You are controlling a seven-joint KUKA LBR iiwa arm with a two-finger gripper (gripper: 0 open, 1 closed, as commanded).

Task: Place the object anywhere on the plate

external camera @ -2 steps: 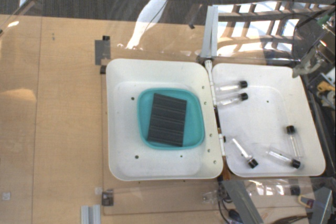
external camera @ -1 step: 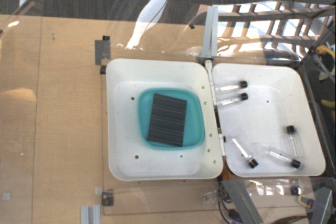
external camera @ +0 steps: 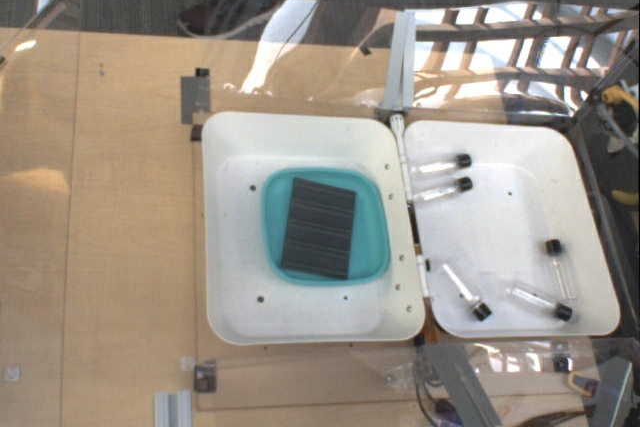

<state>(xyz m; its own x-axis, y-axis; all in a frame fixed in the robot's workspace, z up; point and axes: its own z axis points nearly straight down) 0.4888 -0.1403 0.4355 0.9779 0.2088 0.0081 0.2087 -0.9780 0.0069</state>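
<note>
In the left bin (external camera: 230, 295), teal plate (external camera: 272, 225) bearing dark ribbed block (external camera: 320, 229), flat, wholly within the rim. Placing seemingly done; nothing further called for. Pincer state impossible to tell. Rightward, capped vials (external camera: 440, 183) scattered.

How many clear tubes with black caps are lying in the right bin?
5. Two tubes lie near the bin's left wall at the top, one above the other. One lies near the right side. Two lie near the bottom: one left, one right.
</note>
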